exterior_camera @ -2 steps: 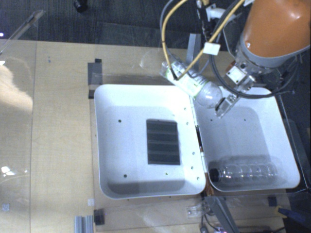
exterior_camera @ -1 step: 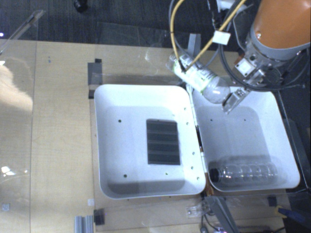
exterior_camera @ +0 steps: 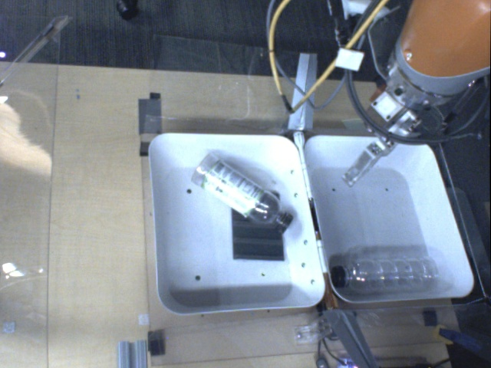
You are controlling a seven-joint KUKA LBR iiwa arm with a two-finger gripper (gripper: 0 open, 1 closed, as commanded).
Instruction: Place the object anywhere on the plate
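Observation:
A clear plastic bottle (exterior_camera: 238,189) lies on its side, slanted, in the left bin (exterior_camera: 175,228). Its dark cap points to the lower right and rests over the top edge of a black square plate (exterior_camera: 258,244) on that bin's floor. A second clear bottle (exterior_camera: 387,271) lies along the front wall of the right bin (exterior_camera: 430,198), dark cap to the left. My gripper (exterior_camera: 360,167) hangs over the back left part of the right bin, well apart from both bottles, with nothing seen in it.
The grey and orange arm (exterior_camera: 441,29) with yellow and black cables (exterior_camera: 307,90) fills the upper right. A metal divider (exterior_camera: 301,121) stands between the bins at the back. The wooden bench top (exterior_camera: 77,205) stretches to the left.

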